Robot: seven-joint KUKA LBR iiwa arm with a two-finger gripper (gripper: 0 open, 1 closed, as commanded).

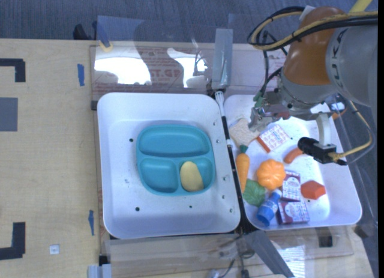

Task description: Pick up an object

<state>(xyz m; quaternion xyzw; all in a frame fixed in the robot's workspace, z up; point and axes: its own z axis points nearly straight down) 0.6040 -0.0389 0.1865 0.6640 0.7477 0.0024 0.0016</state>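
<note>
My arm (327, 54) comes in from the right, its orange band above the wrist, and hangs over the far end of the right bin (348, 211). The left bin (114, 151) lies beside it, the two rims meeting down the middle. In the left bin sits a teal tray (162, 145) with three compartments; a yellow lemon (191, 176) lies in its near right compartment.

My gripper (263, 113) is low over the far left corner of the right bin. I cannot tell whether it is released or clenched, and I see nothing in it.

The toys lie nearer the camera than my gripper. Closest is a white and red packet (273, 137), just beside it toward the near right. A carrot (242, 166) lies along the left wall, below my gripper. Further off are an orange pumpkin (271, 173), a green piece (254, 194) touching the carrot's tip, a blue bottle (267, 209), two maroon cartons (292, 199) and a red block (313, 190). These crowd together in the near half, well apart from my gripper.
</note>
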